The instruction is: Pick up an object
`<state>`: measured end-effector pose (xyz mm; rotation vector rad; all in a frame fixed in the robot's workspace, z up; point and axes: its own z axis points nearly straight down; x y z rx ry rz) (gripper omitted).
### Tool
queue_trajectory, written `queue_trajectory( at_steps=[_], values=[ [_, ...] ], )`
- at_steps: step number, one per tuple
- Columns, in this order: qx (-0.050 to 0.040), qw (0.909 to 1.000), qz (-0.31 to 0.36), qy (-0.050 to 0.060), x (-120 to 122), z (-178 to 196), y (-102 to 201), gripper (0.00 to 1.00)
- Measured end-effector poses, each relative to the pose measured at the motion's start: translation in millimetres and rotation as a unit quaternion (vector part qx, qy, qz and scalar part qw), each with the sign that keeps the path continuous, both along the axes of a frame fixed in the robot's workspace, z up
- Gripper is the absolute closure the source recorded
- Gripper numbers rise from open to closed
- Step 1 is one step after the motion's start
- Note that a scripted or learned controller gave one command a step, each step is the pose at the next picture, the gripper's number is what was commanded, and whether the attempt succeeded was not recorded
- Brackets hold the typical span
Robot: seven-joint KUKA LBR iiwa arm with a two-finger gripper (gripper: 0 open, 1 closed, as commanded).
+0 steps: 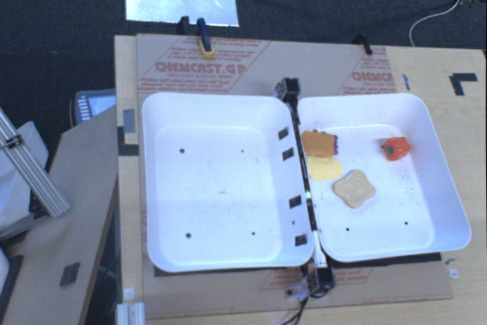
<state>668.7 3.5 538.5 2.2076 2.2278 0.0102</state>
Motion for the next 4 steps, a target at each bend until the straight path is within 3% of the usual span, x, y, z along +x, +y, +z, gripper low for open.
queue_trajectory(
  at_steps=[2,3,4],
  values=[
    [0.0013,1.0000,0.002,0.003,-1,-4,167,1.00],
    [0.0013,1.0000,0.001,0.003,-1,-4,236,1.00],
    [0.0001,1.0000,-0.002,0.003,-1,-3,231,0.00]
  ],
)
